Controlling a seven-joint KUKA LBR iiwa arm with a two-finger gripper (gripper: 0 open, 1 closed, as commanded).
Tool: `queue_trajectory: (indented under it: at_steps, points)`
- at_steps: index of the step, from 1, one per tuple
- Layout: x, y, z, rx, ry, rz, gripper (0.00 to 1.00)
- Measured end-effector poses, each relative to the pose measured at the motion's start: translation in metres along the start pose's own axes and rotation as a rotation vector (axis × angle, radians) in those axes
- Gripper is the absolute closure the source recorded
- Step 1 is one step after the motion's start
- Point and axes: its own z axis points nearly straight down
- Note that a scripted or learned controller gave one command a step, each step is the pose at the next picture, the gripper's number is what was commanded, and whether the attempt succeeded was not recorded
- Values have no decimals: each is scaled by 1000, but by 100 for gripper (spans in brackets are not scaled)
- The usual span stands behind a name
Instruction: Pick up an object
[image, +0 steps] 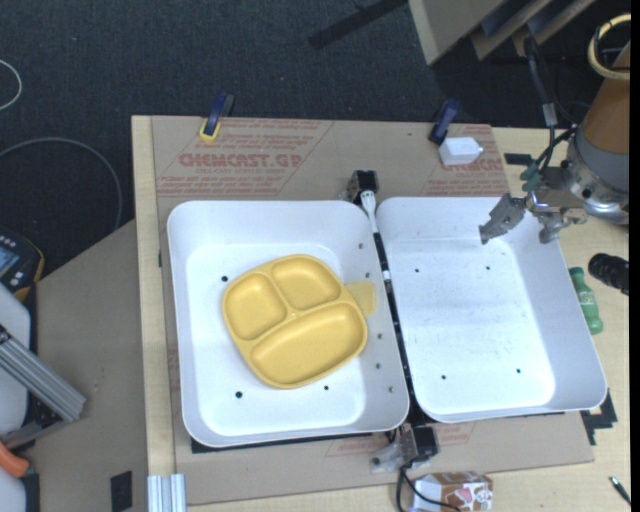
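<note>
Near the middle of the left bin lies a yellow divided plate, flat on the white floor and turned at a slant, with two small compartments toward the bin's far edge and one long compartment toward its near edge. Its right rim comes close to the bin's right wall, where a small pale yellow tab juts out toward the seam between the two bins. Four small dark dots mark the floor around the plate. To the right sits the right bin, its floor lightly speckled, with a few dark dots of its own. The gripper hangs over this bin's far right corner, well apart from the plate – its two fingers are spread, one reaching toward the bin's middle and the other nearer the right rim, and nothing lies between them. Behind it the grey wrist of the arm rises with its orange band toward the bench's far right corner. Both bins rest on a brown board printed with red lettering, held at its far edge by a yellow-tipped clamp and a blue clamp, with a small white block just beside the latter. Along the right bin's right rim lies a green marker – just outside the wall.
</note>
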Motion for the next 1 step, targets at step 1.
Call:
queue_trajectory:
  at_steps: [1]
  points:
    - [48,-90,-172,-21,0,-5,0]
